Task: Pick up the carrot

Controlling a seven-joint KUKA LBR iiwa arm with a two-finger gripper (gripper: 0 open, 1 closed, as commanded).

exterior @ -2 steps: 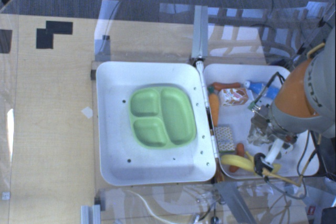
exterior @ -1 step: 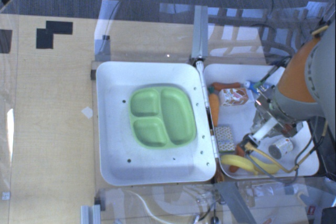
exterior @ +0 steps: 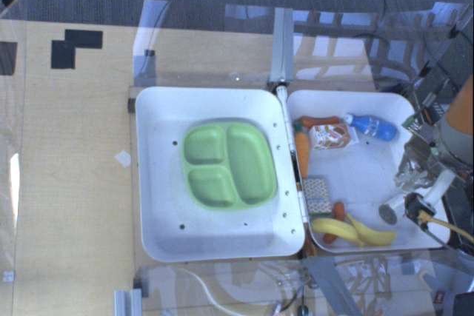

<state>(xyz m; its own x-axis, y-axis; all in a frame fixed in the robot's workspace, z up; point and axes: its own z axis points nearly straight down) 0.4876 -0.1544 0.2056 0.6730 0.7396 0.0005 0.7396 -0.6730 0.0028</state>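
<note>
Carrot (exterior: pixel 301 153) lies lengthwise against the left wall of the right bin (exterior: pixel 370 168), just right of the divider, with a snack packet (exterior: pixel 329 135) beside its far end and a checkered sponge (exterior: pixel 317 195) near its near end. The tool (exterior: pixel 412 187) hangs at the right side of that bin, well apart from it, nothing between its fingers; whether they are spread I cannot tell. To my eye this is the approach: it must cross left, line up along the carrot, and come down clear of the wall
</note>
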